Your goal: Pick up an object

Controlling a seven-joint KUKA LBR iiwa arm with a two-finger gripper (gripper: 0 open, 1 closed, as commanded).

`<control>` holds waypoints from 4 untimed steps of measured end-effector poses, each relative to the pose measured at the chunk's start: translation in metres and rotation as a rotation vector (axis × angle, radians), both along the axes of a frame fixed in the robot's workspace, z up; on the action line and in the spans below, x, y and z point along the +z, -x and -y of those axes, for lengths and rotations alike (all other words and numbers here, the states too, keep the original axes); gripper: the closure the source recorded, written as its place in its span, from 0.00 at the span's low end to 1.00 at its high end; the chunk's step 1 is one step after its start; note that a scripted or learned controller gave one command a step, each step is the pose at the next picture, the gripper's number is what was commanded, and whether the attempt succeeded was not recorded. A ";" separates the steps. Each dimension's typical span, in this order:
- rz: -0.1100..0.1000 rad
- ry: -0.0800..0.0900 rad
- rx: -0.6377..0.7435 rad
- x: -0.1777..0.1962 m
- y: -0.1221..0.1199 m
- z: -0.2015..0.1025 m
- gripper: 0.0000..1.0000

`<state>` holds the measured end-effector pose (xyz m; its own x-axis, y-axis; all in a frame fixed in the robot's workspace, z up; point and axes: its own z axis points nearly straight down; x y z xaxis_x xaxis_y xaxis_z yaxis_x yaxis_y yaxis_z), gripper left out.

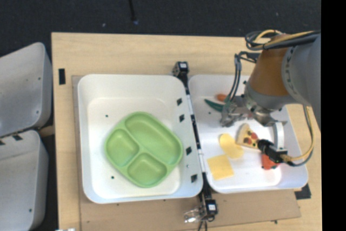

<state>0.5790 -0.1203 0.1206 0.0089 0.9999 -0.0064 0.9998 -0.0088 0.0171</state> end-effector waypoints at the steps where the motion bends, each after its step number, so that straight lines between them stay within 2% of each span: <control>1: -0.010 -0.005 0.008 0.065 -0.001 0.003 1.00; 2: -0.014 -0.006 0.012 0.089 -0.002 0.004 1.00; 4: -0.013 -0.007 0.015 0.109 -0.046 -0.100 1.00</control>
<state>0.6246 -0.0205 0.2300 -0.0064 1.0000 0.0006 1.0000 0.0064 0.0037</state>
